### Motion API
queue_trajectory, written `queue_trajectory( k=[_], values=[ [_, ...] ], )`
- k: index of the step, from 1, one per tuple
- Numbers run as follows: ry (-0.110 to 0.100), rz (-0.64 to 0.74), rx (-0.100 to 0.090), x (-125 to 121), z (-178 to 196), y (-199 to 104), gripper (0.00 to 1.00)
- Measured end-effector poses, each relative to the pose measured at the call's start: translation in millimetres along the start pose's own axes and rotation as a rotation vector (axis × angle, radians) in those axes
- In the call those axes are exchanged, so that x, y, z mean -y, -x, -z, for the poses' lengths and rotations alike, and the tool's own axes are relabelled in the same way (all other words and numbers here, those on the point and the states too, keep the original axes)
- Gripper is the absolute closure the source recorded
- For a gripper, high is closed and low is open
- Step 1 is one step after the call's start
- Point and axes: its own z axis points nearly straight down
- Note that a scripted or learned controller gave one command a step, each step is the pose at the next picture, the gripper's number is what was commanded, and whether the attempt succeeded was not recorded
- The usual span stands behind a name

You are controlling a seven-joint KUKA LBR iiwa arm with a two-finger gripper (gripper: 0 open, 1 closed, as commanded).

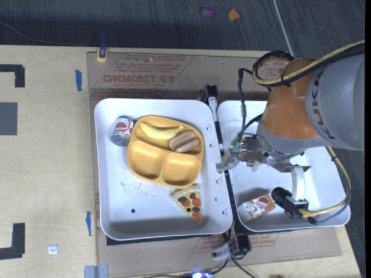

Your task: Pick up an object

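Well, the thing lying nearest the arm is a small orange-and-white container (257,206), on its side at about 7 o'clock in the right bin (327,184), close to that bin's near wall. Its label is too small to read, and I cannot tell whether it is a can or a bottle.

The grey and orange arm (301,112) comes in from 3 o'clock and covers much of the right bin's middle and far half, so whatever is under it is hidden. The pincer (232,157) sits at about 11 o'clock from the container, apart from it, over the 9 o'clock edge of the right bin where the two bins meet. Whether it is released or clenched I cannot tell, and I see nothing held in it.

Across the seam, the left bin (116,178) carries a yellow plate (165,165) with three compartments. A banana (156,131) lies in the far compartment, and a sausage (185,142) lies just beside it at 4 o'clock. A soda can (122,131) lies against the plate's rim at 10 o'clock. A pizza slice (189,202) lies at 5 o'clock, its tip just beside the plate.

Both bins rest on a cardboard sheet (139,77) with red print, laid on the pale table (46,172).
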Motion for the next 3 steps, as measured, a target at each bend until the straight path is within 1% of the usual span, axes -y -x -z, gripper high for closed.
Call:
queue_trajectory(
  k=[3],
  values=[
    [0.0,0.0,0.0,0.0,0.0,0.0,0.0]
  ],
)
